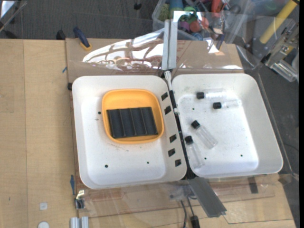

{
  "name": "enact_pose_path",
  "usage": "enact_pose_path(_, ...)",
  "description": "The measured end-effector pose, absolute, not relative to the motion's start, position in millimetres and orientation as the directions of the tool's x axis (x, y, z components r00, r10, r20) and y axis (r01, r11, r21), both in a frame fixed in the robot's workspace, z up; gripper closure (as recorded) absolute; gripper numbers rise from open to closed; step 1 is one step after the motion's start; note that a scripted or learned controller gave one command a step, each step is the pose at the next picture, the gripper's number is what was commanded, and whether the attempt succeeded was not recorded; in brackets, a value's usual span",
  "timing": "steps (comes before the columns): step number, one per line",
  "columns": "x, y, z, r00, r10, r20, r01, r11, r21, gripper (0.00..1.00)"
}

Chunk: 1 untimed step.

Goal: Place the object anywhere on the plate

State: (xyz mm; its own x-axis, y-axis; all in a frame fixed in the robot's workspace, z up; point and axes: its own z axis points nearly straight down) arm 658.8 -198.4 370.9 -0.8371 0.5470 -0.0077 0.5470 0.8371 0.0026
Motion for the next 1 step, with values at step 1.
enact_pose_path(1, 643.6, -223.9, 429.0, -0.967, 0.255, -0.009, 0.255, 0.967, 0.001, 1.0)
